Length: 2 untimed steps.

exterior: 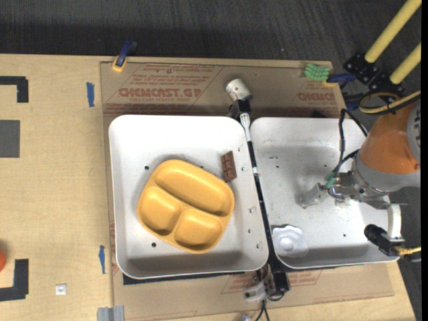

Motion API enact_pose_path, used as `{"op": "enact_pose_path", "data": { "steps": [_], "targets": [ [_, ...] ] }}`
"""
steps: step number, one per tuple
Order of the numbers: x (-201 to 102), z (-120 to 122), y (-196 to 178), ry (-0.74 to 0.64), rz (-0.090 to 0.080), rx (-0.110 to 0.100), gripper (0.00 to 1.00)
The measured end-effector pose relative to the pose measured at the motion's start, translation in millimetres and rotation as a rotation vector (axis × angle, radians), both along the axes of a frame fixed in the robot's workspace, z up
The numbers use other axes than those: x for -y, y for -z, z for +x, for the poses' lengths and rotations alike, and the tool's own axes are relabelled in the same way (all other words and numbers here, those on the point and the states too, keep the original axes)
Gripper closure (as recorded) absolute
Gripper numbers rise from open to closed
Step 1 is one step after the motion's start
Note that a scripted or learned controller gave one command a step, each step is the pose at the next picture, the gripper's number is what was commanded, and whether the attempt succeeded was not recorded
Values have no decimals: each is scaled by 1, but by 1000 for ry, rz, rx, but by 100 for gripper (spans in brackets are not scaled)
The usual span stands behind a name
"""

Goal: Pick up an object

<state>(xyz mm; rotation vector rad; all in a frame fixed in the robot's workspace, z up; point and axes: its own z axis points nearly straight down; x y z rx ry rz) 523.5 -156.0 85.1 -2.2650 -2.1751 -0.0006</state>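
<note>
A yellow divided plate lies in the middle of the left bin. Beside that bin's right wall rests a small brown bar. A small white rounded object sits at the front left corner of the right bin. My gripper hangs low over the middle of the right bin, up and to the right of the white object and apart from it. Nothing can be seen held in it. The grey arm with its orange band reaches in from the right.
A black cable with a white end runs along the divide between the bins. Blue and green clips hold the cardboard sheet at the back. Yellow poles stand at the top right. A black part of the arm hangs over the right bin's front right corner.
</note>
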Motion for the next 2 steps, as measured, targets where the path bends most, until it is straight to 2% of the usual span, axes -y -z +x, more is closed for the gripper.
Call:
{"op": "enact_pose_path", "data": {
  "steps": [1, 2],
  "targets": [
    [10, 40, 0, 20, -1, 3, 0],
    [18, 81, 0, -96, -3, 3, 0]
  ]
}}
